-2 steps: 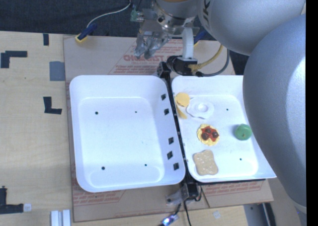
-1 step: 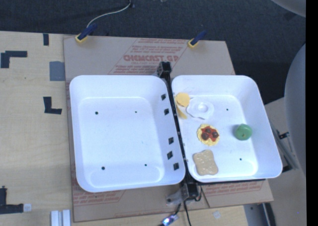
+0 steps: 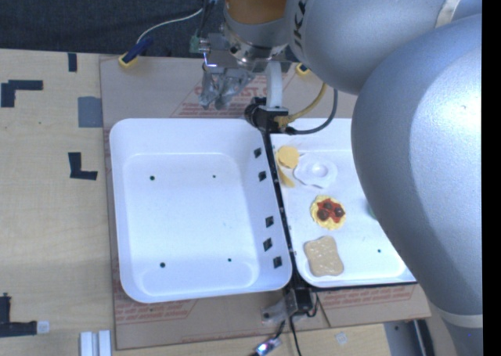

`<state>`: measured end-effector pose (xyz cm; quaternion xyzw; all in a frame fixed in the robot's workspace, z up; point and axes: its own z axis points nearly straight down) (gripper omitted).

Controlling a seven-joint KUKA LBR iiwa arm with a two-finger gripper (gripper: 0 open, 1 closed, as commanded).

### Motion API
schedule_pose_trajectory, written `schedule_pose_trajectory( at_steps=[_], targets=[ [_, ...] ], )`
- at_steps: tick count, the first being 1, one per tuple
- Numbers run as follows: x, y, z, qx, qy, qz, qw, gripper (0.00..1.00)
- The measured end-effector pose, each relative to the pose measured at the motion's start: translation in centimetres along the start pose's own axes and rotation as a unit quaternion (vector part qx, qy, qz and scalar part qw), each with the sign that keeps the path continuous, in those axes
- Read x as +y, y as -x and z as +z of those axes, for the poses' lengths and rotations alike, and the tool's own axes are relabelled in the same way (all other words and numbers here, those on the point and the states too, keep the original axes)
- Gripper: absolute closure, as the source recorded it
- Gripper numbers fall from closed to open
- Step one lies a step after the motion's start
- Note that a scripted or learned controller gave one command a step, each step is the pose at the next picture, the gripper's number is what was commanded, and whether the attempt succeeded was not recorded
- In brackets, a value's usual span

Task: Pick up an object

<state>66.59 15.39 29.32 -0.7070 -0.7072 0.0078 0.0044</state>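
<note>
Objects for picking lie in the right bin [image 3: 368, 264], all toward its left half. Going left to right across the scene, the left bin [image 3: 129, 190] comes first, a shallow white tray. My pincer [image 3: 218, 95] hangs beyond that bin's far rim, at about one o'clock from its middle, over the brown bench [image 3: 149, 88] and apart from every item. Whether its fingers stand open or closed I cannot tell; they look dark and blurred, and nothing shows between them. Past the black divider [image 3: 270, 190] where the two bins meet, a yellow piece [image 3: 287, 157] sits at twelve o'clock of the group, with a white fried-egg shape [image 3: 315, 171] just beside it at four o'clock. Below lies a small round pizza-like piece [image 3: 328, 212] with red topping, and at six o'clock a tan bread-like slab [image 3: 323, 257]. My grey arm [image 3: 423, 112] covers the right part of that bin.
</note>
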Motion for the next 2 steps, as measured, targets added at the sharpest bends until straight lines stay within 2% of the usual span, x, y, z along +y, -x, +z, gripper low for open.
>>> schedule_pose_trajectory(
  at_steps=[1, 2],
  targets=[
    [0.1, -8.5, -5.0, 0.004, 0.01, -0.005, 0.9999, 1.0],
    [0.0, -8.0, -14.4, 0.004, 0.013, -0.002, 0.9999, 1.0]
  ],
)
